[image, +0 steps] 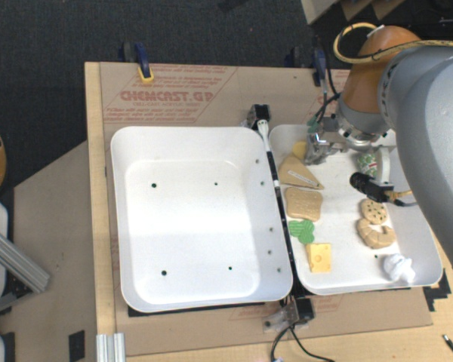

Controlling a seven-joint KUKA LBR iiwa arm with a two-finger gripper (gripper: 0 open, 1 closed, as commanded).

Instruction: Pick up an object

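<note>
You find the claw [315, 148] low over the far-left corner of the right bin [347, 268]. It hangs from the grey arm [426, 127], which covers that bin's far-right part. From this slant the claw's tip is a small metallic blur, so you cannot tell whether it is open or closed.

Just beside it, on the near side, lies a tan bread wedge [297, 174]. A small yellowish piece [300, 151] is tucked behind the wedge, too hidden to name. Nearer along the bin's left wall you have 1 square toast slice [303, 202], a green leafy piece [302, 231] and a yellow cheese block [319, 257] with holes.

Toward the right lie a chip-studded cookie [374, 211] and a pale bagel-like ring [376, 236] just beside it. A small white object [398, 267] sits at the near-right corner, its shape hard to make out. A green-and-white object [368, 161] sits under the wrist, partly covered by the arm.

The left bin [196, 217] stands alongside the right one, both on the brown-sheeted tabletop [174, 96].
</note>
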